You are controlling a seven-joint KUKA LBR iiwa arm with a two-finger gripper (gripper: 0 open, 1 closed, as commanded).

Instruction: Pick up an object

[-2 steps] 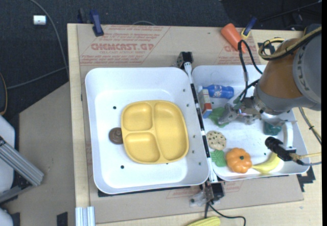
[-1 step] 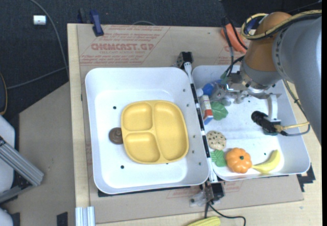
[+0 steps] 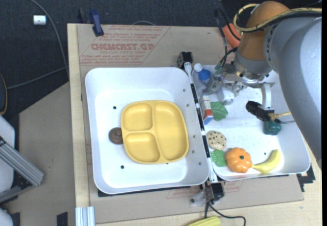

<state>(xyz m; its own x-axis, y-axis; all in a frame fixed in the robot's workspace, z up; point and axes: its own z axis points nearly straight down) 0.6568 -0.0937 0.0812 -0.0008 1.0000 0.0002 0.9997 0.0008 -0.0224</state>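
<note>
1. The gripper [image 3: 225,89] hangs low over the right bin's [image 3: 294,156] far-left corner — whether the jaws are apart, I cannot tell.
2. Nearest target: the green piece [image 3: 218,110] — descend straight, centred.

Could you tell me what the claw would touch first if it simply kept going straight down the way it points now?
Probably the green object lying just below the claw in the right bin, or the bin floor beside it; depth from this slanted view is hard to judge.

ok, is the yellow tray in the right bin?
No, the yellow tray sits in the left bin; the right bin holds the small items.
</note>
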